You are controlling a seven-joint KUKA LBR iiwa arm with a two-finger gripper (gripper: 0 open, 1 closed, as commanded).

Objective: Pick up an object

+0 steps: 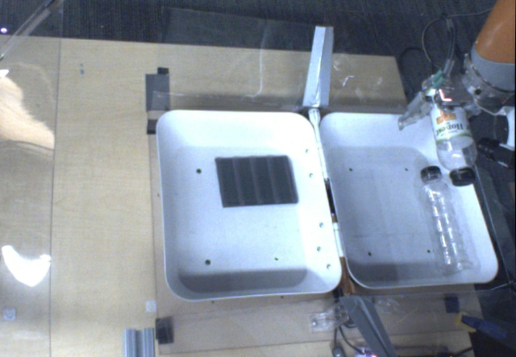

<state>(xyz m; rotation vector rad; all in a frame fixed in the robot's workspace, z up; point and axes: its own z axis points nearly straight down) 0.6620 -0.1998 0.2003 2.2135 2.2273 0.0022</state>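
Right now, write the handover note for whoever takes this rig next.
Claw: above the right bin's far right corner, a small labelled bottle hanging at it, apparently between the fingers and raised over the bin.
Right bin: a clear plastic bottle lies along the right side, dark cap toward the far end.
Left bin: a dark ribbed rectangular pad lies flat near the middle.
Done: the labelled bottle looks picked up.
Left: confirm the grip holds; nothing has been set down yet.
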